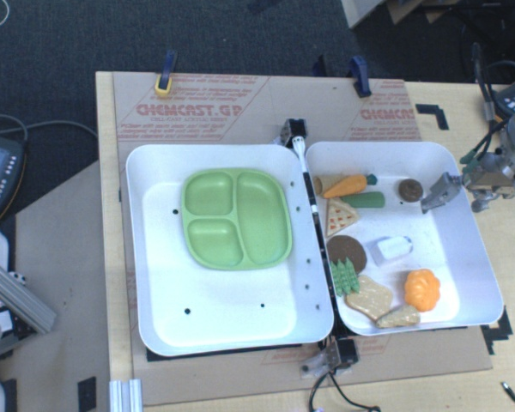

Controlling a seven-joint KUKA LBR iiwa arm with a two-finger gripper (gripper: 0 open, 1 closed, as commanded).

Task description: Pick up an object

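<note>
The right bin (468, 256) holds several toy foods: an orange carrot (345, 185) beside a green pod (366, 200), a brown ball (410, 190), a pizza slice (340, 218), a dark brown disc (347, 251), a small white-blue piece (393, 248), a green leafy piece (343, 276), tan crackers (371, 297) and an orange pumpkin-like piece (422, 289). My gripper (442, 193) hangs at the bin's upper right side, just right of the brown ball, with nothing seen in it.
The left bin (154, 256) bears a green divided plate (238, 218). Black clips sit along the seam between the bins (309, 213). Blue and yellow clamps (165, 74) hold the cardboard sheet at the back edge.
</note>
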